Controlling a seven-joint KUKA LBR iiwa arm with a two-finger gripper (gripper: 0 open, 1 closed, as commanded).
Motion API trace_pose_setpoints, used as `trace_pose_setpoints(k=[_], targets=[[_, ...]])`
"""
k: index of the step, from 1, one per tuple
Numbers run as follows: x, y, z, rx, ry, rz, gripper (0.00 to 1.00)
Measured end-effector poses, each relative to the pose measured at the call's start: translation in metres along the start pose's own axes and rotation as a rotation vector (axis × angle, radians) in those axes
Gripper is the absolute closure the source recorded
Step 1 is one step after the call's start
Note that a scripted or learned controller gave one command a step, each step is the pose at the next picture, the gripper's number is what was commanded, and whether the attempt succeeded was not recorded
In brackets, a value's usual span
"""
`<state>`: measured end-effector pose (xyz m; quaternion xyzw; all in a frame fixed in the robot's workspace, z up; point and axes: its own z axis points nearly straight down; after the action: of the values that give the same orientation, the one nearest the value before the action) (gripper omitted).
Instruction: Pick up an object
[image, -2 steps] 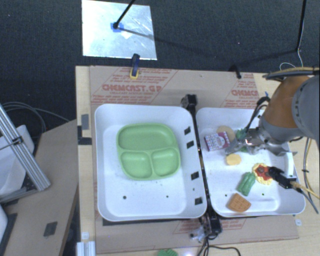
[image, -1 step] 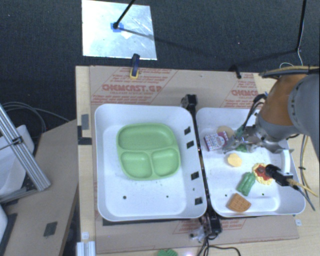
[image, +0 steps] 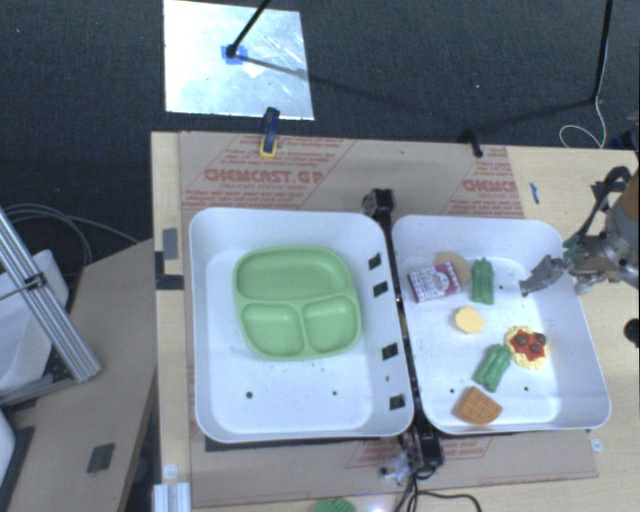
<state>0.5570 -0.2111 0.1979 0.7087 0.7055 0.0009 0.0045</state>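
Over at the right rim of the right bin (image: 585, 340) hangs the gripper (image: 535, 278), entering from the right edge; whether its fingers stand open or closed I cannot tell, and nothing can be seen between them. Just to its left an upright green piece (image: 483, 281) lies on the bin floor; further left of that sits a small red-and-white packet (image: 433, 283) with a tan piece (image: 450, 265) touching its upper corner. Below and left of the gripper lies a yellow round piece (image: 468, 320); almost straight below it, a yellow piece with red topping (image: 527, 346), and beside that a second green piece (image: 492, 367); lowest, an orange waffle-like piece (image: 477, 406). Well to the left, the left bin (image: 215, 400) carries a green divided plate (image: 296, 302).
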Motion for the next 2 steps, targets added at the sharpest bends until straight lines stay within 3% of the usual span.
trace_pose_setpoints(k=[1, 2], targets=[[0.015, -0.055, 0.046, 0.011, 0.007, -0.004, 0.00], [0.019, -0.028, 0.111, -0.004, 0.000, -0.009, 0.00]])
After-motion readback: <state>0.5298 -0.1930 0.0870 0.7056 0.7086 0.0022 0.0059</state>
